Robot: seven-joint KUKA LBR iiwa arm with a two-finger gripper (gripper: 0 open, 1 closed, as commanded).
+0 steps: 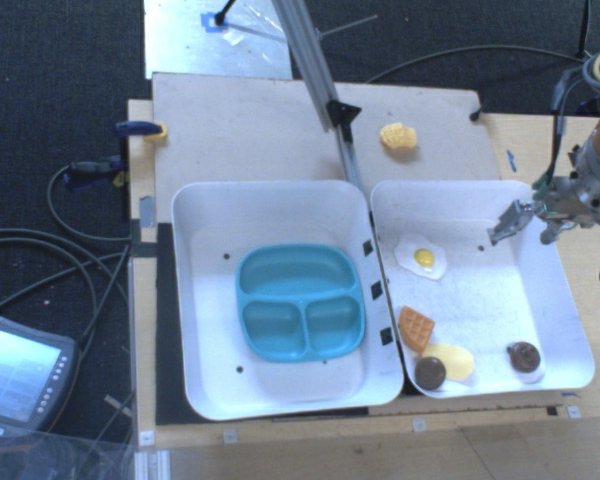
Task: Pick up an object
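Hovering end effector [525,220] above right bin [550,298]

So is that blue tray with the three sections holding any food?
Empty. All three compartments of the blue tray show bare blue; the fried egg and waffle lie in the other bin.

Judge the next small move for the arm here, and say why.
Probably travel left and down toward the fried egg. The gripper hangs above the right bin's far right side with nothing between its fingers, and the egg is the nearest item, lying apart from the others.
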